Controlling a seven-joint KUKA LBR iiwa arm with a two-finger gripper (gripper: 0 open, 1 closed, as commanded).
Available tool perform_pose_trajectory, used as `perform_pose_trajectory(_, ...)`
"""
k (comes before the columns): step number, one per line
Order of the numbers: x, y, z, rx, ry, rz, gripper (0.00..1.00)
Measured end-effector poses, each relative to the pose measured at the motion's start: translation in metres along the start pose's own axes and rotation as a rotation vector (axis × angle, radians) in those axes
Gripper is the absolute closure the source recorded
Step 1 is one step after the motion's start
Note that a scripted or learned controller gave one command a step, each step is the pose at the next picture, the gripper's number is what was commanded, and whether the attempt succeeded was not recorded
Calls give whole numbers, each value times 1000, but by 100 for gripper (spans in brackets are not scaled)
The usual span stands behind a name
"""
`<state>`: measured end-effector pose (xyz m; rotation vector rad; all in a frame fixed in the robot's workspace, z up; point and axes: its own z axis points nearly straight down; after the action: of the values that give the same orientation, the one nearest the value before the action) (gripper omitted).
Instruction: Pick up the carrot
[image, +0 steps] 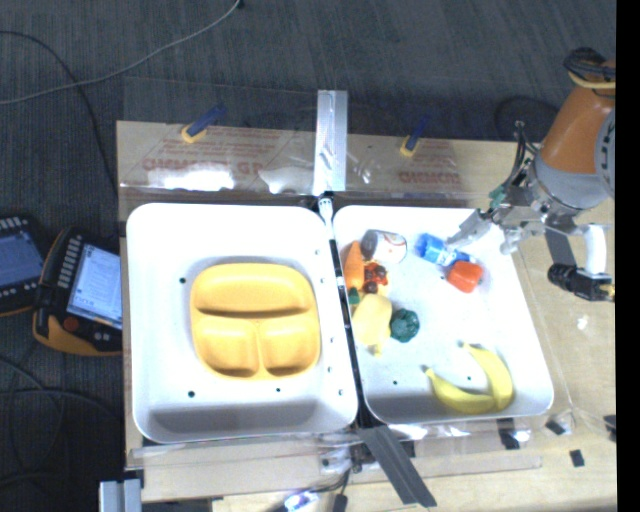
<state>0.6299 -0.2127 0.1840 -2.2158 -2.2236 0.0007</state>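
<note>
The carrot (353, 264) lies against the right bin's (530, 340) left wall, crowded by toys. The claw (478, 226) hovers well apart, its opening impossible to tell.

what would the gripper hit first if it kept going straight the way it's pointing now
Probably the blue object: the gripper angles down and to the view's left, and that item lies just past its tip. The carrot sits farther along. Height above the right bin is unclear.
</note>
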Motion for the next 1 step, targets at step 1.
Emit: perform_pose_trajectory(1,2,-60,88,-6,4,-191,0)
